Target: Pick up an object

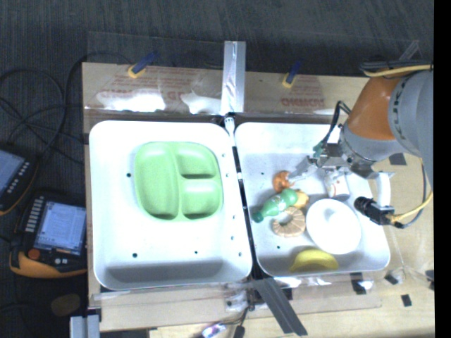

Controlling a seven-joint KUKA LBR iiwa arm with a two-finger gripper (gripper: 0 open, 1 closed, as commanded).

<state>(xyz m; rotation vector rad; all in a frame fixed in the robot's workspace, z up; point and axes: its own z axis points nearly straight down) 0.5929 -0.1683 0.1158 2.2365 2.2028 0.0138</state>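
— So where is the gripper sitting?

— Over the right bin, toward its far side, with the grey arm reaching in from the right. A thin finger slants down and left toward the cluster of objects.

— Open or closed?

— Hard to say; the fingertips blur into the white floor, so I cannot tell, and nothing shows between them.

— And the things to pick?

— A small orange piece lies just beside the fingertip, to its lower left. Below it a green bottle lies on its side, touching a tan ring-shaped object. A white round bowl sits to their right, and a yellow banana lies by the near wall.

— The other bin?

— The left bin holds a green divided tray, well apart from the gripper.
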